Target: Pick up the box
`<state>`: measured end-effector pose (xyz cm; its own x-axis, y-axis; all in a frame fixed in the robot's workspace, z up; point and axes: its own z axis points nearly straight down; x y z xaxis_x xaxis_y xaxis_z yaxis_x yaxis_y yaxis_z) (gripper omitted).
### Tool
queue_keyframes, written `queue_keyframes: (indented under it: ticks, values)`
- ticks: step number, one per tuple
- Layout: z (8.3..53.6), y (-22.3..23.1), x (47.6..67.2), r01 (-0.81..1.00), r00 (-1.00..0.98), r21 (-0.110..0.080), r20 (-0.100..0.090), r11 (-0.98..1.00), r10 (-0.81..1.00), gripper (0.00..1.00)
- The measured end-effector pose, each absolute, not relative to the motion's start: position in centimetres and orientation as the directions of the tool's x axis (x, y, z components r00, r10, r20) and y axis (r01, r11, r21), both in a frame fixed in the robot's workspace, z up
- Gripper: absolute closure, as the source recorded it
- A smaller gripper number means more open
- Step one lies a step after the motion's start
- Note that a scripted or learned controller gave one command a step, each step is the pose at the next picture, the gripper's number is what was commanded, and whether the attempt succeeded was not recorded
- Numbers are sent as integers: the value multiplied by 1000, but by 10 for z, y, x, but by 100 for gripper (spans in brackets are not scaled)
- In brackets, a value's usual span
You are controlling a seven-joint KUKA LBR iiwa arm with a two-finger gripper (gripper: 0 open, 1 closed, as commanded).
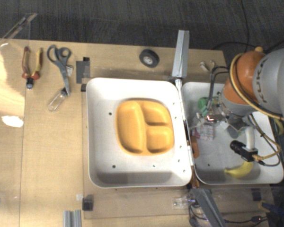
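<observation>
Clear plastic marks your target: the box (204,132) looks like a small see-through package with faint red print, lying on the floor of the right bin (270,176) close to its left wall. Directly above it you see the gripper (209,118), at the end of the grey arm (274,79) with its orange band, low over the box's upper edge; whether it grips anything cannot be told from this angle. Further down the same bin, a banana (240,170) rests near the front wall, well apart from the box. To your left, the other bin (99,174) holds a yellow divided tray (144,126). Scissors (62,70) and pliers (31,65) lie on the bench beyond.
</observation>
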<state>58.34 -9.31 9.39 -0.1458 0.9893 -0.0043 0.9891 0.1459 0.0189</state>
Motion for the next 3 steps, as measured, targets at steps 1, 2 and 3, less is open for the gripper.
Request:
queue_keyframes:
  ticks: [1,2,3]
  values:
    - [94,-91,596,988,-151,18,-7,152,988,0]
    - [95,-95,584,970,-240,28,-9,240,971,0]
    - [108,-93,587,969,-243,34,-7,243,970,100]
